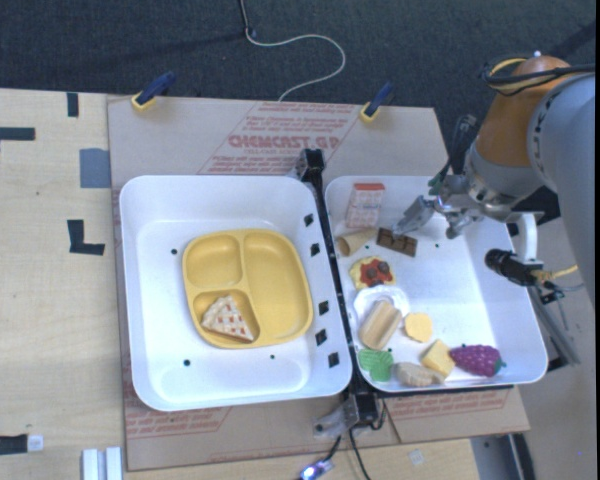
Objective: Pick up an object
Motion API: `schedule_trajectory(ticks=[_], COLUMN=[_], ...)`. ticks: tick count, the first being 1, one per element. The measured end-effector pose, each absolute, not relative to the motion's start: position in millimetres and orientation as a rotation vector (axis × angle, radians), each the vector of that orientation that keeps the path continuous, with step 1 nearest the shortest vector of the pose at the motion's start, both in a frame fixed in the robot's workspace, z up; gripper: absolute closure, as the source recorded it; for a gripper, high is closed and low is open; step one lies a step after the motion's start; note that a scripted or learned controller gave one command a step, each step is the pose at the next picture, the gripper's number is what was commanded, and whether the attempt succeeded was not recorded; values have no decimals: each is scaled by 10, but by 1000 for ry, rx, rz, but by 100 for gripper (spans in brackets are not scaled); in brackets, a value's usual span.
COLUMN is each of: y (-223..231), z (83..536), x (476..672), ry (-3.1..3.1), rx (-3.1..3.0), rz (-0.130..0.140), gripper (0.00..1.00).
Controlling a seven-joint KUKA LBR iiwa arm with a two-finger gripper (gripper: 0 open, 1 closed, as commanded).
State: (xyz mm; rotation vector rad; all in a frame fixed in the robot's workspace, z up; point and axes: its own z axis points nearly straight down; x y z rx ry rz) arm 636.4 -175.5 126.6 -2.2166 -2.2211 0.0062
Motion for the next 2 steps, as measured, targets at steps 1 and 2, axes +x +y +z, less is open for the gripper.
schedule_trajectory(ticks=[1,2], y=[-1743,-1737], z=[821,953], x=[6360,6374], ry=[-2224,-2228], rx=[-2217,-2217], rz=[5,1], gripper=[0,100])
